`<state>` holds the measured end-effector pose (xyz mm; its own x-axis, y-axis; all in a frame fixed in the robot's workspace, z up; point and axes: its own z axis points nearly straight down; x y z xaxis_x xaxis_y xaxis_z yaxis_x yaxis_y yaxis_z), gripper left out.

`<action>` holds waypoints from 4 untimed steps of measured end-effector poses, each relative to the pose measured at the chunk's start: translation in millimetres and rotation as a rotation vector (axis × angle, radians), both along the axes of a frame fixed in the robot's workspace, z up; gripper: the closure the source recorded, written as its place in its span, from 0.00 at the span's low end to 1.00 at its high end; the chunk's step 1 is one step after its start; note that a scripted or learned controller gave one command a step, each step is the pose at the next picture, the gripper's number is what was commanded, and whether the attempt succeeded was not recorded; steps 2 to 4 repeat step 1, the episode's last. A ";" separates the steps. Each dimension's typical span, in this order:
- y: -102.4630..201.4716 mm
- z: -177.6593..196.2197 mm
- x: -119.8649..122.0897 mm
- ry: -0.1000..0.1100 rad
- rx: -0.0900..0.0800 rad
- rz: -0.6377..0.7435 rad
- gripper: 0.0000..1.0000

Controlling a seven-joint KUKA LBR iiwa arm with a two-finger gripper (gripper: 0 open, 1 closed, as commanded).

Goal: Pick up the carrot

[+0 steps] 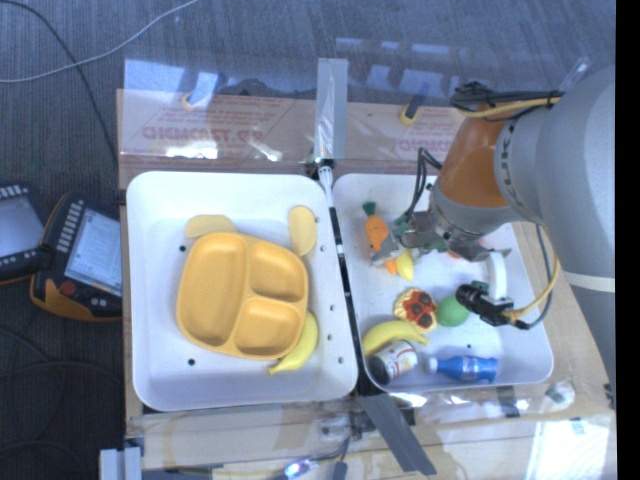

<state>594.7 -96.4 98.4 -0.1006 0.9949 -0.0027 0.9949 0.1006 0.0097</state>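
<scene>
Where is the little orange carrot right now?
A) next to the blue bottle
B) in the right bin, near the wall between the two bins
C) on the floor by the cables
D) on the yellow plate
B. The carrot lies in the right bin, close to the middle wall, with the claw just beside it, far from the yellow plate and blue bottle.

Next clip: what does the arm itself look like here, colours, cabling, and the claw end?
The arm is a bulky, rounded grey body with an orange band above the wrist. A thin yellow cable loops down beside it to a small black fitting. Dark wires run along the top of the orange section. The claw is a compact dark metal assembly; its details are too small to make out.
</scene>
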 end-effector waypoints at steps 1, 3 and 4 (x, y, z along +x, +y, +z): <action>53.1 123.9 23.1 0.014 -0.003 -0.189 1.00; 53.1 123.9 23.1 0.014 -0.003 -0.189 1.00; 53.1 123.9 23.1 0.014 -0.003 -0.189 1.00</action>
